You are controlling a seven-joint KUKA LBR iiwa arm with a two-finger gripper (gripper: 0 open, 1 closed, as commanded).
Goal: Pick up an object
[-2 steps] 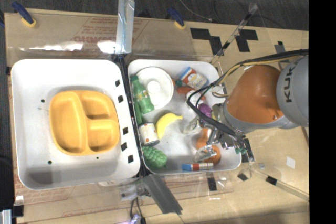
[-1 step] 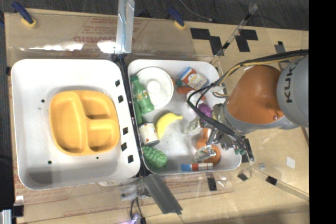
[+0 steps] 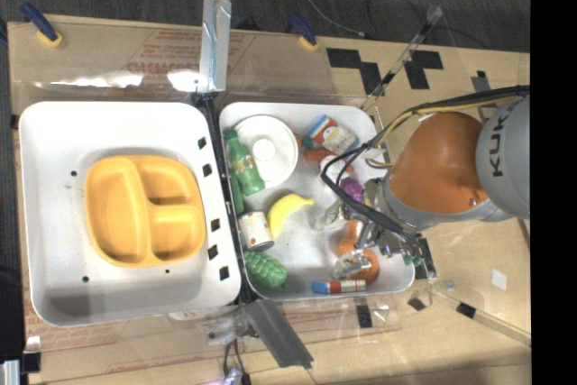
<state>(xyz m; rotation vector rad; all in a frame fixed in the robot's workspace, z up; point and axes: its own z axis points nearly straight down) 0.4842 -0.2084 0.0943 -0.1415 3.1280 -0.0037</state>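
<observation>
Low in the right bin (image 3: 389, 282), close to its lower right corner as seen from the camera: an orange object (image 3: 350, 236), small, rounded and glossy, with a second orange patch just below it toward the lower edge. Hard to say whether one item or two, with dark metal parts crossing in front. Directly over it, the gripper (image 3: 362, 255), reaching in from the bin's right edge under the arm's orange band (image 3: 437, 165). Impossible to tell whether clamped on anything or standing apart from it, with too much clutter and glare at the tip; no telling either whether touching the orange object or just above it. Along the lower edge, just beside the gripper, a red and blue marker (image 3: 340, 287) lying flat. Toward the right edge, partly behind black cables, a purple item (image 3: 352, 190), shape unclear. Near the upper edge, a white bowl (image 3: 263, 149) and a red and white packet (image 3: 330, 136), print too small to read. Against the left edge, a green bottle (image 3: 242, 167), a small can (image 3: 257, 232) and a knobbly green toy (image 3: 266, 270) at the lower left corner. Mid-bin, a banana (image 3: 288, 212), apart from the gripper. In the middle of the left bin (image 3: 45, 194), a yellow divided tray (image 3: 144, 208).
</observation>
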